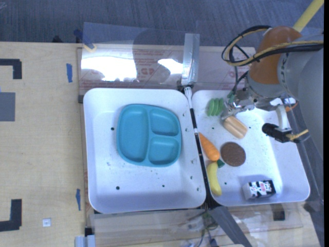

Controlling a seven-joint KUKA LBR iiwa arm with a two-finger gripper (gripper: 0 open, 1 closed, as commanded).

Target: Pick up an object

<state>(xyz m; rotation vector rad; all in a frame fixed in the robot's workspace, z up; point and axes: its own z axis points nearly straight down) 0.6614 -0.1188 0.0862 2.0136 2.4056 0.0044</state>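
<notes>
Currently, gripper (234, 107): low in right bin (295, 176), far corner; finger spread cannot be told.
Contact: just above tan cylinder (235, 127); green item (215, 106) beside it.
Nearby: brown disc (233, 154), carrot (208, 146), banana (214, 178).
Left bin (97, 138): blue divided plate (149, 135).

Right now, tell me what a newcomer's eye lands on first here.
First the blue divided plate, alone in the left bin. Then the grey arm's gripper, low over the right bin by a green toy and a tan block, with an orange carrot near the divider.
</notes>
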